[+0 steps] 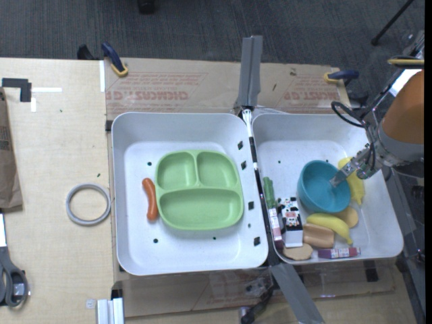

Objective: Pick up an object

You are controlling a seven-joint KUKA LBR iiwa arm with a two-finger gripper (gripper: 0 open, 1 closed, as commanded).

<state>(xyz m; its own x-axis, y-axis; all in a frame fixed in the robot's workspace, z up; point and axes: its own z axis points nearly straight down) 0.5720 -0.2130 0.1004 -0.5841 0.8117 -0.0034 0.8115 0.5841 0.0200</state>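
The jaws [344,173] hang low over the far rim of the blue bowl [322,186] in the right bin [297,130], and whether they grip anything I cannot tell. The bowl sits directly beneath and leftward; a yellow banana [332,224] lies just nearer the camera.

Scissors [12,283] cropped at left edge

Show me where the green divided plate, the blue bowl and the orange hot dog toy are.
green divided plate [200,190]: camera view, centre ridge.
blue bowl [320,186]: camera view, inner wall.
orange hot dog toy [150,199]: camera view, middle of its length.
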